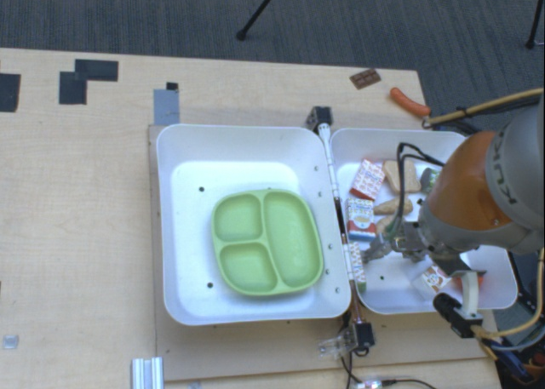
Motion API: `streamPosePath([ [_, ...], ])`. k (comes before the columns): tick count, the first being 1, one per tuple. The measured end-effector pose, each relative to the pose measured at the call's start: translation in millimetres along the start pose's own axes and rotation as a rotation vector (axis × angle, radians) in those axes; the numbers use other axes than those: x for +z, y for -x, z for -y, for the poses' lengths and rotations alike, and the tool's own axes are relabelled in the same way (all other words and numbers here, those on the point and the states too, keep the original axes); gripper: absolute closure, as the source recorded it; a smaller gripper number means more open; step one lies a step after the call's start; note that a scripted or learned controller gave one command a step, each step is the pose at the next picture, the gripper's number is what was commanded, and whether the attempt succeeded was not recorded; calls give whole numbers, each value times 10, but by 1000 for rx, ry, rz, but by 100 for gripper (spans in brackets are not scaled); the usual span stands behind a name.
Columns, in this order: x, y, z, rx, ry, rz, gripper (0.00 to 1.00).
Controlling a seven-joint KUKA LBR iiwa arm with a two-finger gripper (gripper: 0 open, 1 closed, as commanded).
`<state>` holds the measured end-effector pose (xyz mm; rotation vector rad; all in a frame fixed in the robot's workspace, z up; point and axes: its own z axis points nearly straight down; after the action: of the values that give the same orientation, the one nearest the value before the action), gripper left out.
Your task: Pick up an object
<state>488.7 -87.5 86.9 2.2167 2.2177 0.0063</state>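
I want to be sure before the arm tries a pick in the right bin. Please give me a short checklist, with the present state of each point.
1. Arm above the right bin: ok, its orange band hangs over it.
2. Things to pick there: ok, a red-and-white packet and other small items lie near the left wall.
3. Hand low among those items: ok.
4. Something between its tips: cannot tell, the arm hides much.
5. Green divided plate in the left bin, away from the arm: ok.

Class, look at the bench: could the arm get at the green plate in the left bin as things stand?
Probably yes. The green plate lies alone and uncovered in the left bin; the arm hangs over the right bin, beside it.
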Motion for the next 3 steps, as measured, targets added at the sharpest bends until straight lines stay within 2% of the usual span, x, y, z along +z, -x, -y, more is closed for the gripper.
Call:
streamPosePath([
  [1, -111, -6, -20, -3, 5, 0, 100],
  [2, -110, -6, -19, -2, 5, 0, 0],
  [3, -215, -13, -32, -6, 7, -1, 100],
])
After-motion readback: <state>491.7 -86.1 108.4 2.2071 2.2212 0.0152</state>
